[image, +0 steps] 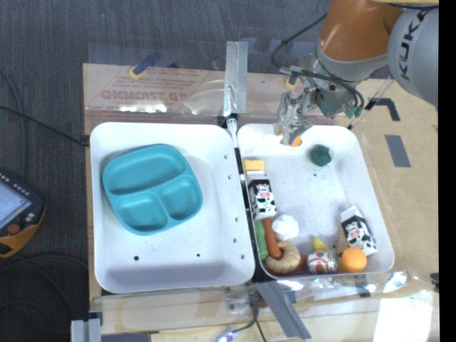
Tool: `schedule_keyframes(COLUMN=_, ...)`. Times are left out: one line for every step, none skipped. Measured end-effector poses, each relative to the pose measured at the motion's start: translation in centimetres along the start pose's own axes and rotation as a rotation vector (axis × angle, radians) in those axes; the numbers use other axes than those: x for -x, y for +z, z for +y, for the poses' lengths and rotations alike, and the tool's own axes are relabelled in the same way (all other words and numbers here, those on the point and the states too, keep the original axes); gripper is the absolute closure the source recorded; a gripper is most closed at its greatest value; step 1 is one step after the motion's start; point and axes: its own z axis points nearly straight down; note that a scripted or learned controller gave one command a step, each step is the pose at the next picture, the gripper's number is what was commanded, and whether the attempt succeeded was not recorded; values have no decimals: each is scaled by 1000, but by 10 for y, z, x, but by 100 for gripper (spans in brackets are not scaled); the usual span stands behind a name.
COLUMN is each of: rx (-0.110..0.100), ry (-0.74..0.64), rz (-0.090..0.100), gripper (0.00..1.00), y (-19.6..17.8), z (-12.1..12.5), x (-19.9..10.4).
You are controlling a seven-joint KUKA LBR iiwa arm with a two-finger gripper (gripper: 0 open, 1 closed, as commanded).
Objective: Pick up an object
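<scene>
Bins, two of them, shallow and white, sit side by side on the surface. The left bin carries one teal divided plate with three compartments, lying toward its far left.

The right bin carries all the loose objects. Two cow-print cartons are there: one carton against the left wall, the other carton by the right wall, tilted. One yellow block lies just beyond the left carton. One green lump sits alone toward the far right. Along the near edge are one white ball, one red sausage beside it by the left wall, one tan ring-shaped pastry touching the sausage, one small yellow wedge, one red-and-white can and one orange fruit just right of the can.

One arm reaches in from the far right, and its hand hangs over the far edge of the right bin, left of the green lump. One small orange bit shows right at the hand's tip. Whether the hand is spread, pressed together or pinching that bit cannot be told from this slant.
</scene>
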Motion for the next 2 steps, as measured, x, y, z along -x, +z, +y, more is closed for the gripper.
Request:
schedule_keyframes(rx=1, ry=-287, rz=5, gripper=100, y=-39, z=-4, x=0)
schedule_keyframes(rx=-1, ry=-150, rz=4, gripper=100, y=-85, z=-106, x=-41)
